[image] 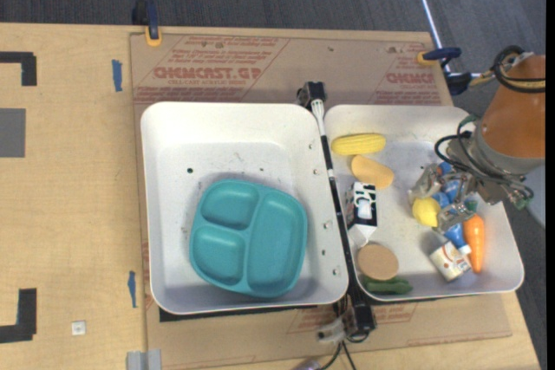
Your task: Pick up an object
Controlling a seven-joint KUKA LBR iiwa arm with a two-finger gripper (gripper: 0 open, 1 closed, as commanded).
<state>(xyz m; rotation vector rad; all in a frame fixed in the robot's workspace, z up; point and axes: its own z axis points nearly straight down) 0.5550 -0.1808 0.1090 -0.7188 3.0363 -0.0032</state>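
At the right of the frame a small yellow lemon-like toy point(424, 211) lies in the right bin point(512, 273) just beside the claw point(451, 191), whose opening I cannot tell, so a clean grasp likely means settling squarely over it, clear of the orange carrot point(475, 240) and the small carton point(449, 261).

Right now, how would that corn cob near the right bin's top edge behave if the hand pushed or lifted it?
The corn looks rounded and lies on its side, so it would probably roll when pushed. Likely light, stiff plastic; its curved surface might slip.
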